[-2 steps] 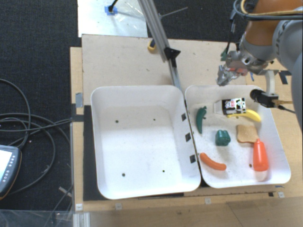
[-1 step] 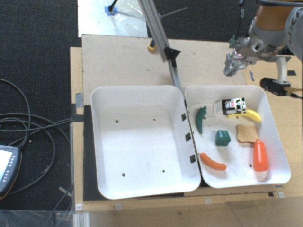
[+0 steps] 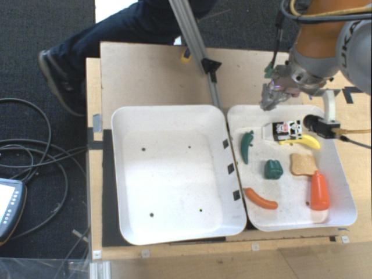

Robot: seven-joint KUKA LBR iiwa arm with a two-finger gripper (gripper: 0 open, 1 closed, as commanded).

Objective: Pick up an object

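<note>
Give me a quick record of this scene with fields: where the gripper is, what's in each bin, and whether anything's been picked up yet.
gripper: above the far rim of the right white bin, nothing seen between its fingers
right bin contents: dark green chilli pepper, green bell pepper, orange sausage, slice of toast, yellow banana, orange bottle, small white printed box
left white bin: bare floor
picked up: not yet

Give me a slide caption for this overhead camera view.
KUKA arm's pincer hovers over the right bin holding toy foods, including a banana and sausage.
</note>
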